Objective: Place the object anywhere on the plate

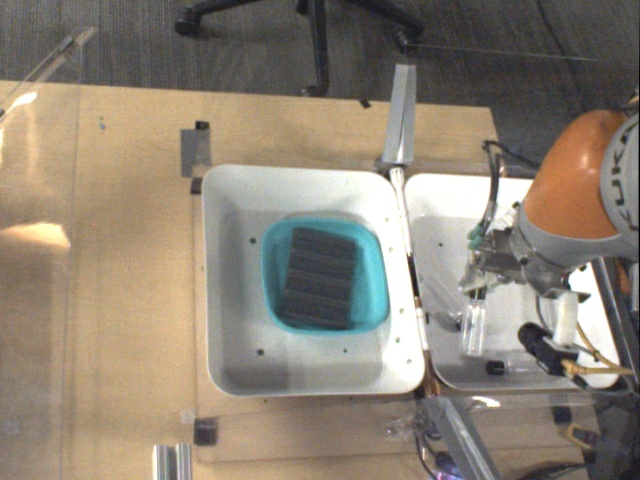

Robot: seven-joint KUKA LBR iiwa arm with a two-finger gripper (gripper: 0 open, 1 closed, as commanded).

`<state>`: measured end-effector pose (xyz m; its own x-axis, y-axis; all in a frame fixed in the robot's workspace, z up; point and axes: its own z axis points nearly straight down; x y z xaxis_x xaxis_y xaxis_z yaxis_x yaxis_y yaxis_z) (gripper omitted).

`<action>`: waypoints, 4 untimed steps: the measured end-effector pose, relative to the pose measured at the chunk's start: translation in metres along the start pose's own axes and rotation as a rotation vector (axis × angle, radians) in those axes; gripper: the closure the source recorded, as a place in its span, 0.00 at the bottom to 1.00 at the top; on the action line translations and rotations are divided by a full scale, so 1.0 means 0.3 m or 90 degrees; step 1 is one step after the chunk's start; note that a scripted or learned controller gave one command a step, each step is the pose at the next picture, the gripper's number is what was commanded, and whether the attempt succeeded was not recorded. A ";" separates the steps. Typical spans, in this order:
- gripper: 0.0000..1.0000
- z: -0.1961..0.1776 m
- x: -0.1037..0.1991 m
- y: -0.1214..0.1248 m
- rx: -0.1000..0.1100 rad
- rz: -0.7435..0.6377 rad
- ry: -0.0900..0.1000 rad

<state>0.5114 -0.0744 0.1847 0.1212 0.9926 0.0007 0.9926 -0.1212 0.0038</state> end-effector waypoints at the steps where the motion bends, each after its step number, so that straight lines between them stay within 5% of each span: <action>1: 1.00 -0.001 0.346 0.038 -0.001 -0.008 0.001; 2: 0.00 -0.002 0.345 0.038 -0.002 -0.008 0.001; 3: 0.00 -0.068 0.207 0.140 -0.002 -0.066 0.000; 4: 0.00 -0.188 0.300 0.067 -0.002 -0.001 0.000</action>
<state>0.5419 0.0126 0.2411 0.1193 0.9929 0.0011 0.9928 -0.1193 0.0074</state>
